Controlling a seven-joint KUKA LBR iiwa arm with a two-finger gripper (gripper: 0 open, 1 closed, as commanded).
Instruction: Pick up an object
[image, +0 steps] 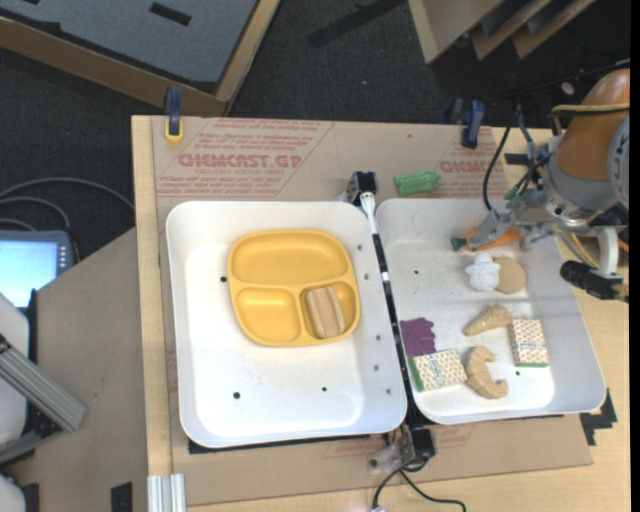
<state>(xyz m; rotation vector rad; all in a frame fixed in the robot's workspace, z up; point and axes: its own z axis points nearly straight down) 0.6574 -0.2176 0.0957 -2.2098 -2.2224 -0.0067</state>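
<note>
From the overhead camera, the claw (492, 232) is hanging over the right bin (575, 395)'s far edge; whether it is clenched I cannot tell. Just beside it, the white figure (483, 272) is lying; probably light, stiff and lumpy, best pinched across its middle.

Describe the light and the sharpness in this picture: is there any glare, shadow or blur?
Camera view: light is even and soft; the white bins look bright, without harsh glare; the yellow plate casts hardly any shadow; the small items in the right bin look slightly soft; the arm at the right edge is a little blurred.
</note>
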